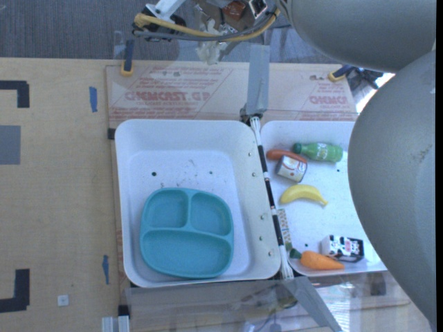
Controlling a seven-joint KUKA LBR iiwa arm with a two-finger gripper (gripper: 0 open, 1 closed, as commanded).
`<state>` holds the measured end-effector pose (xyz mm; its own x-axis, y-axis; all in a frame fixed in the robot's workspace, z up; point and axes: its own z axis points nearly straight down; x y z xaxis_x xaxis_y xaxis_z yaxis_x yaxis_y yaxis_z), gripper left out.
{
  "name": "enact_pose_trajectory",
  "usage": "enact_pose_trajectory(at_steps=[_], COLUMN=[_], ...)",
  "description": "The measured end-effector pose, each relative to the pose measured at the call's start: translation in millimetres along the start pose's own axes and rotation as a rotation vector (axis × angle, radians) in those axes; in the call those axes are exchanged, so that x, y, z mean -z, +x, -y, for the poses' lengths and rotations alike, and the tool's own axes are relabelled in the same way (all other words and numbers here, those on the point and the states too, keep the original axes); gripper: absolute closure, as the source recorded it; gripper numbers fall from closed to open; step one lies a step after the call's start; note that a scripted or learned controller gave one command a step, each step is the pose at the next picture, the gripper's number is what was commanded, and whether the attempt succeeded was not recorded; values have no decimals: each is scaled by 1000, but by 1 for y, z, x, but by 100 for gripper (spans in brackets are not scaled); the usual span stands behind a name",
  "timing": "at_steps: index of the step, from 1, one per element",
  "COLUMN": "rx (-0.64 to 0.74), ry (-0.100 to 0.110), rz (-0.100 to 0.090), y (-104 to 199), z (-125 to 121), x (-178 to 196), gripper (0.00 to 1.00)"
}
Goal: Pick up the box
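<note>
I see grey arm (394, 116) bulking over right bin (346, 268), covering its right side. Left bin (128, 185) just beside right bin, holding teal divided plate (187, 232). Gripper (228, 5) high beyond bins' far edge, well apart from right bin; can't tell jaw state from here. Inside right bin: green bottle (318, 151) at far end, banana (303, 196) mid-bin, carrot (320, 260) at near edge. Box (342, 247), black-and-white, touching carrot, near bin's near edge. Small can (291, 169) beside bottle.
</note>
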<state>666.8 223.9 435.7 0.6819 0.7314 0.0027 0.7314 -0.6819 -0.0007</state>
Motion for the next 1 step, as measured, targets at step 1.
enact_pose_trajectory(at_steps=[1], rx=[-9], ry=[0], rz=[-3], y=[-2], z=[-4], x=[10], gripper=[100])
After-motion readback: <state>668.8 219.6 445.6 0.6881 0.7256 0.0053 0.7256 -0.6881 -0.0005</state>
